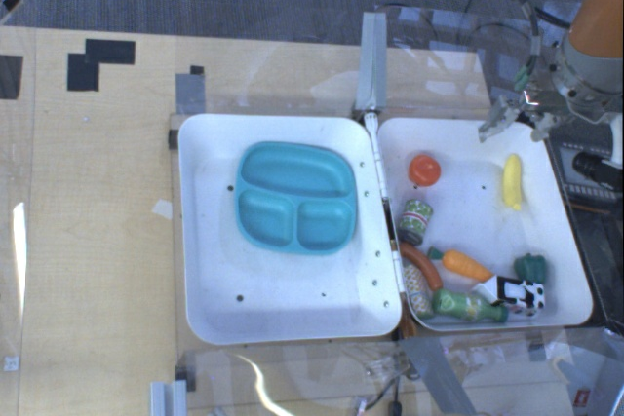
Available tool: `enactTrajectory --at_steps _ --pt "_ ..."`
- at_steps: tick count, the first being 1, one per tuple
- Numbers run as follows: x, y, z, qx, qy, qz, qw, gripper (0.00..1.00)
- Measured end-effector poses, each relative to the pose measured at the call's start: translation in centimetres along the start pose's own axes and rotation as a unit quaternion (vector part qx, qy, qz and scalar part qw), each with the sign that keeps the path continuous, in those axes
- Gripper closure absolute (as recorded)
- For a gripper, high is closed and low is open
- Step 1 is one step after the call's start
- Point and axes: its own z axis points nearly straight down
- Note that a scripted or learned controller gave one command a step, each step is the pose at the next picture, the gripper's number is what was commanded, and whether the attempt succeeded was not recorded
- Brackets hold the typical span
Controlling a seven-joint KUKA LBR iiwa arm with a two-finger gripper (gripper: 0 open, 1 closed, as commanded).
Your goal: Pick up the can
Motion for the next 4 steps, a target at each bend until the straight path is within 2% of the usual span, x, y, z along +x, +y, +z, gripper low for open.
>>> enactTrajectory --at_steps 1,2,3,4 --pt "2.7 1.2 0.9 -0.001 0.000 -0.016 0.9999 0.00" --pt "0.2 2.8 6.6 0.000 -0.001 -0.006 1.0000 0.00" --pt "0.6 3.0 14.8 -0.002 -0.001 -0.008 1.0000 0.00" --pt "7.6 2.9 14.9 -0.001 0.001 0.020 0.9998 0.00"
